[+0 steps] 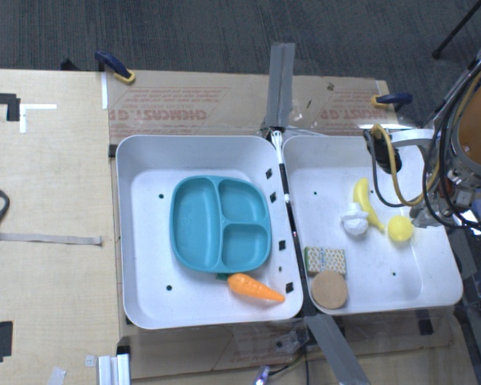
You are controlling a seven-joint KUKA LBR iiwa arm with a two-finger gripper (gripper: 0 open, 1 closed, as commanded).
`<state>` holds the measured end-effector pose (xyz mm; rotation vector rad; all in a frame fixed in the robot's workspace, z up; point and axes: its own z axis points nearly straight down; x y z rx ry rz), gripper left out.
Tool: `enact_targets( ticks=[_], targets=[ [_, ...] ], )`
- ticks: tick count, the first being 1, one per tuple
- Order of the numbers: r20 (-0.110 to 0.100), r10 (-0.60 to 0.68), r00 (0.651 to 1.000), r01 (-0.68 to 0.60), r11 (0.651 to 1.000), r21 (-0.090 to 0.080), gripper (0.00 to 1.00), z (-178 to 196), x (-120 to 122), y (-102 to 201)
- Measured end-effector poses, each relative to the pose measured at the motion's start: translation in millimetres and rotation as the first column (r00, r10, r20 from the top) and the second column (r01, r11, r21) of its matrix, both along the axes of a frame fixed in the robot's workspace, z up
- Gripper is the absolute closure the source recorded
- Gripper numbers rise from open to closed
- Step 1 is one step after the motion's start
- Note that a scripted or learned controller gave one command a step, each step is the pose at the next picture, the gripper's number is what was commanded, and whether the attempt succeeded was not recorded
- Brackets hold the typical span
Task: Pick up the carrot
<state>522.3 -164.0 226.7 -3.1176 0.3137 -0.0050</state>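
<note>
Your carrot (255,289) lies on the floor of the left bin (144,239), near its front wall, pointed end toward the divider between the bins. Its thick end sits just beside, perhaps touching, the front edge of the teal divided plate (220,223), which takes up the middle of that bin with its three compartments facing up.

Across the divider, in the right bin (433,291), you have a small patterned sponge-like block (325,259) with a round tan disc (330,290) touching or nearly touching it on the near side. Farther back lie a yellow banana (366,205), a small white object (355,224) against it, and a yellow ball (400,228) just beside them.

The arm (473,127) comes in at the right edge, over the right bin's far side, well apart from the carrot. Cables crowd the wrist there, so you cannot tell from this view how the gripper stands or whether anything is in it.
</note>
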Motion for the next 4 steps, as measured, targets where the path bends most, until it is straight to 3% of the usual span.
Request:
enact_targets(
  ticks=[1,2,4],
  targets=[
    [0.002,-0.010,1.000,0.010,1.000,0.001,1.00,23,-30,-42],
    [0.004,-0.001,1.000,0.001,1.000,0.002,1.00,27,-34,-56],
    [0.003,-0.003,1.000,0.003,1.000,0.002,1.00,8,-6,-57]
  ],
)
